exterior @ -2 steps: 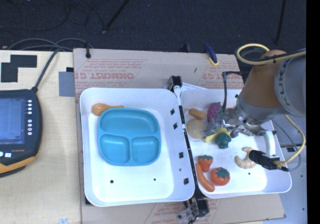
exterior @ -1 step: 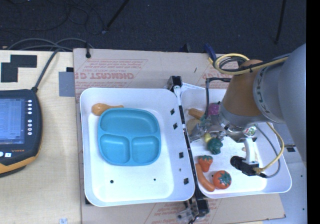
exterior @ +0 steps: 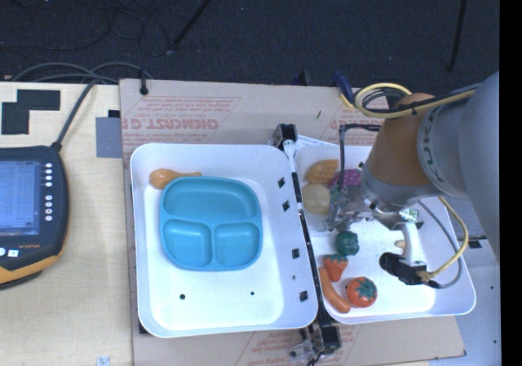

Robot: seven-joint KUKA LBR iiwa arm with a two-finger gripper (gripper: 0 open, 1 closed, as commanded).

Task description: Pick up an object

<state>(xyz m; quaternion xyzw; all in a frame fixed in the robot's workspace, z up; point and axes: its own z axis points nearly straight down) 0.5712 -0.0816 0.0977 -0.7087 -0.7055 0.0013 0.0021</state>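
Since the gripper (exterior: 342, 222) hangs just above the green ball (exterior: 348, 242), it should descend straight; its state I cannot tell.

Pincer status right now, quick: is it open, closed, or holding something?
Pincer: cannot be told; it is low in the right bin, just above the dark green toy vegetable, with nothing seen in its grip.

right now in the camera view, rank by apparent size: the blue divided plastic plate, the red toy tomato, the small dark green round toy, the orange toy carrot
1. blue divided plastic plate
2. orange toy carrot
3. red toy tomato, close to the carrot
4. small dark green round toy
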